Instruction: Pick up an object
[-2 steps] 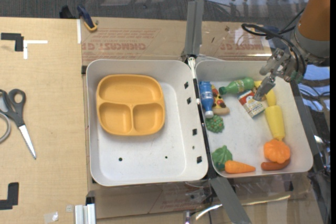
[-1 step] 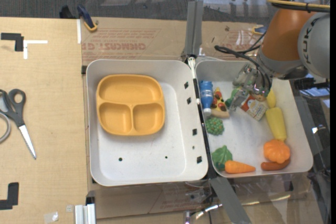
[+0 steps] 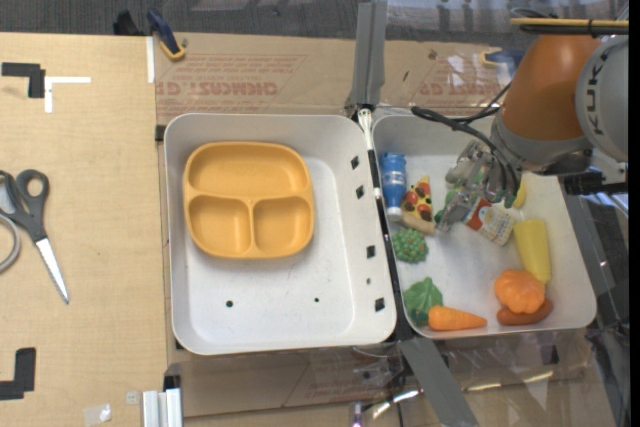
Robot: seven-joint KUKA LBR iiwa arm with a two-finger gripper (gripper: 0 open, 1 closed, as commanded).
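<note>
The right bin (image 3: 570,320) holds several toy foods. Among them are a blue can (image 3: 393,180), a pizza slice (image 3: 420,203), a green broccoli (image 3: 409,245), a red-and-white packet (image 3: 494,224) and a yellow corn cob (image 3: 533,249). An orange fruit (image 3: 520,290), a carrot (image 3: 456,319) and a leafy green piece (image 3: 422,296) lie near the front. My gripper (image 3: 463,205) hangs over the middle of this bin, between the pizza slice and the packet. It is open, with nothing between its fingers.
The left bin (image 3: 270,315) holds a yellow divided plate (image 3: 248,198). Scissors (image 3: 35,225) lie on the wooden bench at far left. A grey divider (image 3: 368,65) rises behind the seam between the bins. The arm (image 3: 545,105) reaches in over the right bin's back corner.
</note>
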